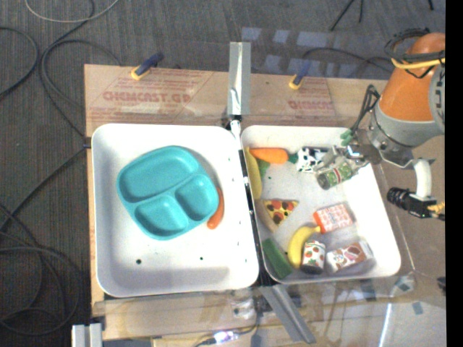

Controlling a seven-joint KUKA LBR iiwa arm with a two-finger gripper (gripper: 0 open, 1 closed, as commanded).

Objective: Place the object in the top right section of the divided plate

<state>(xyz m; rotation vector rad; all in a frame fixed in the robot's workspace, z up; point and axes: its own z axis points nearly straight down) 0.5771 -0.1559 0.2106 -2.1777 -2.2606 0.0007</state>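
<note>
A teal divided plate (169, 191) lies in the left bin (116, 266), with its two smaller sections toward the right. An orange sausage-shaped piece (216, 213) rests against the plate's right rim, outside the sections. My gripper (347, 155) hangs over the upper right part of the right bin (387, 226). It is just above a small greenish can (334, 176) that lies on its side. A black-and-white cow toy (310, 158) sits just left of the gripper, and a carrot (270, 155) lies left of that.
The right bin also holds a pizza slice (280, 210), a red-and-white carton (333, 217), a banana (299, 241), a green piece (275, 257) and two small packages (336, 256). A raised divider (248, 194) separates the bins. Cables lie on the floor to the left.
</note>
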